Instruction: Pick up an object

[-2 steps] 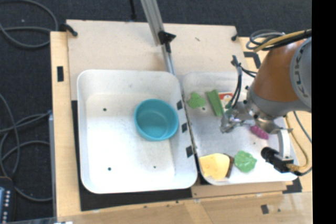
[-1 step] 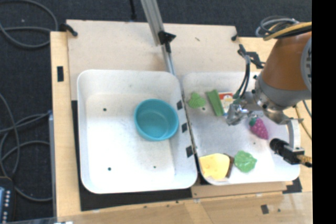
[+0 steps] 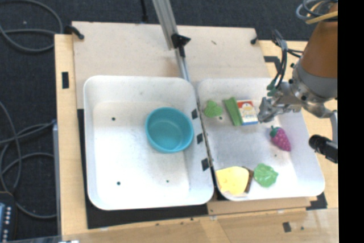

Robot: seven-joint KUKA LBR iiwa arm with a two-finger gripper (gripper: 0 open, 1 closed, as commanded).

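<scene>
My gripper (image 3: 266, 114) hangs over the right bin (image 3: 296, 176), just right of a small box (image 3: 242, 111) with a green side and a red-and-white face. A purple grape bunch (image 3: 280, 139) lies a little below the gripper. A pale green piece (image 3: 212, 109) sits at the bin's upper left. Near the front edge lie a yellow wedge (image 3: 232, 180) and a green leafy toy (image 3: 265, 174). Nothing shows between the gripper's tips.
A blue bowl (image 3: 169, 129) stands in the left bin (image 3: 108, 179). A slanted metal pole (image 3: 162, 5) rises from the back of the bench down to the divide between the bins. Cables trail at the arm's right.
</scene>
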